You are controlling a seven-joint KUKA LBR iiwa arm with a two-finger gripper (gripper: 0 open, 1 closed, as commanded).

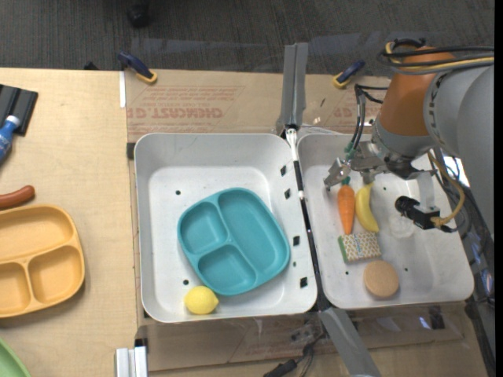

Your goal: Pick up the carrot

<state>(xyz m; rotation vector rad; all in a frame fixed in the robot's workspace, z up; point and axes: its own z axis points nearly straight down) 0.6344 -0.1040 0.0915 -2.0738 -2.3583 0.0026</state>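
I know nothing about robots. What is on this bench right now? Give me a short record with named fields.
left bin: teal divided plate, with a lemon by its near corner
right bin: carrot, banana, sponge, round tan disc
carrot position: lying lengthwise, directly left of the banana, above the sponge
arm: grey with an orange band, reaching in from the right
gripper: just above the carrot's top end; no grasp visible
bench, left side: orange divided tray, sausage-like toy
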